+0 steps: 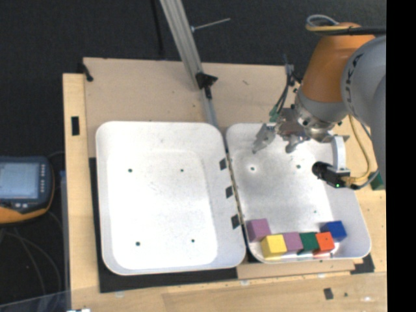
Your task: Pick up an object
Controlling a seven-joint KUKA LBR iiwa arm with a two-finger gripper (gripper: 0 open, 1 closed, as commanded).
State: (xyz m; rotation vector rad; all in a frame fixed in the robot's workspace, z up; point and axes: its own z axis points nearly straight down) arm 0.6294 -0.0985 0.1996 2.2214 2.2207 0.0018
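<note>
Matt white plastic bins (pixel 162 194), speckled and scuffed, on a pale wooden bench (pixel 149 90).

One fixed camera, mounted above the flat tan wooden bench (pixel 156 90), looks down at a slant. It stands far enough off to take in both shallow white plastic bins, the left (pixel 162 194) and the right (pixel 292 187), with dark floor beyond the bench edges. The grey arm with an orange band (pixel 338 64) enters from the frame's right.
</note>
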